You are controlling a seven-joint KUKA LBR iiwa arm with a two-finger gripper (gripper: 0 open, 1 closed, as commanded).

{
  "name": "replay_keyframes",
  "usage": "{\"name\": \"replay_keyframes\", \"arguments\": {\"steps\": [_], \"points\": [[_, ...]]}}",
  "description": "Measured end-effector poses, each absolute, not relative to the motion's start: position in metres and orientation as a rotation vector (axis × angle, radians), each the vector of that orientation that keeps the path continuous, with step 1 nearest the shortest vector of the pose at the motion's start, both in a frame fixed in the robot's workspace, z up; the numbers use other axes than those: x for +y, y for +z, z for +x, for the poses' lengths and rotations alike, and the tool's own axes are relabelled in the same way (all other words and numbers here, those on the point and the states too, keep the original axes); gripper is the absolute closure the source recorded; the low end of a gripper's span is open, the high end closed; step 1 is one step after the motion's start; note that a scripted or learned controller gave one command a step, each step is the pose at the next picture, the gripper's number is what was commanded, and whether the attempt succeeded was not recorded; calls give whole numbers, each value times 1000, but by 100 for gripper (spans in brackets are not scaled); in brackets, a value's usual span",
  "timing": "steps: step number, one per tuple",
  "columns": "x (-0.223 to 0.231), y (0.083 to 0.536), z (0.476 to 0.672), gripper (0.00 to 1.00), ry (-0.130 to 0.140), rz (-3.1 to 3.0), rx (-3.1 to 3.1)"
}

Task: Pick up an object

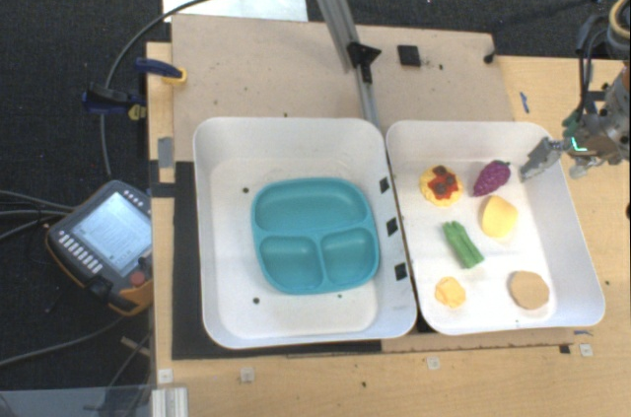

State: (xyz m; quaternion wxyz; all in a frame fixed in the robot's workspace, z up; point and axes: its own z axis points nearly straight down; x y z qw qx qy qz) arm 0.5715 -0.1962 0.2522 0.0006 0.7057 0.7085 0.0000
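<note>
The right bin (582,252) holds several toy foods: a yellow round with red topping (441,185), a purple bunch of grapes (491,176), a yellow lemon-like piece (499,217), a green pickle-like piece (461,243), a small yellow-orange piece (450,292) and a tan round piece (529,290). My gripper (558,163) hangs over the bin's upper right corner, to the right of the purple grapes and apart from them. Its fingers are spread, and nothing sits between them.
The left bin (222,208) holds a teal divided plate (315,236). A grey pole (335,1) slants across the back of the bench. A teach pendant (104,243) lies off the bench at the left.
</note>
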Motion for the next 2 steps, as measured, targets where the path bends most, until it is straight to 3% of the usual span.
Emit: {"name": "replay_keyframes", "arguments": {"steps": [1,2], "points": [[-196,253,572,0,1,2215,2225],[-204,208,571,0,-1,2221,2223]]}}
